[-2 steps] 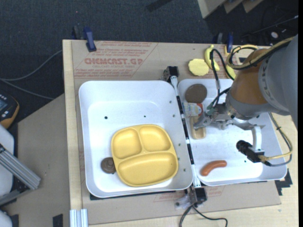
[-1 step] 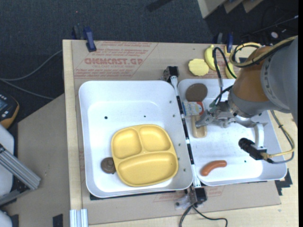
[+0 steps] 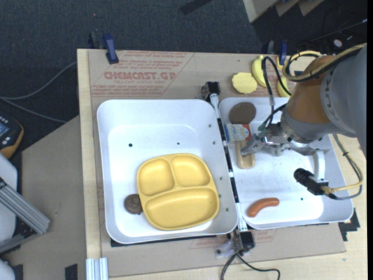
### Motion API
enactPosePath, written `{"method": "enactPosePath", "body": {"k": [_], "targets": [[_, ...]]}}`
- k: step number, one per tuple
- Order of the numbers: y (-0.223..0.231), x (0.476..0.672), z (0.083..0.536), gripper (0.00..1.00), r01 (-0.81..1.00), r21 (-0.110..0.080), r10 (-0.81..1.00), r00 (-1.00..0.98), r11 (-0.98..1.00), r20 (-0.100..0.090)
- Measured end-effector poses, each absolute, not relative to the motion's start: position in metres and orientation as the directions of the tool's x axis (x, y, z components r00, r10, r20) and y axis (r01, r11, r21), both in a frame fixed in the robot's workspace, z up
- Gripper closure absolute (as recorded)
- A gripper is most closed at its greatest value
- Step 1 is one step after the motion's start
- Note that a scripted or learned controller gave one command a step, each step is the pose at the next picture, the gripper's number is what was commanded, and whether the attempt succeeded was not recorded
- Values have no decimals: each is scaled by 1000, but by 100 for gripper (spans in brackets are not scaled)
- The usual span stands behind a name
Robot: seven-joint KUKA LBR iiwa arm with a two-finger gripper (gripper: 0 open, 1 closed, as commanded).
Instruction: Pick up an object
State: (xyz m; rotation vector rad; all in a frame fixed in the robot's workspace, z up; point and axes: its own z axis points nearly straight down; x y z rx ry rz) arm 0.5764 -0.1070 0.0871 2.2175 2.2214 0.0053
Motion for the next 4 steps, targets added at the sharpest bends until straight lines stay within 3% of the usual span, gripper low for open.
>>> {"method": "enactPosePath", "body": {"k": [2, 4], "targets": [[-99, 565, 88, 0, 1000, 8, 1000, 1, -1, -3], [-98, 575, 87, 0, 1000, 7, 1000, -1, 1, -2]]}}
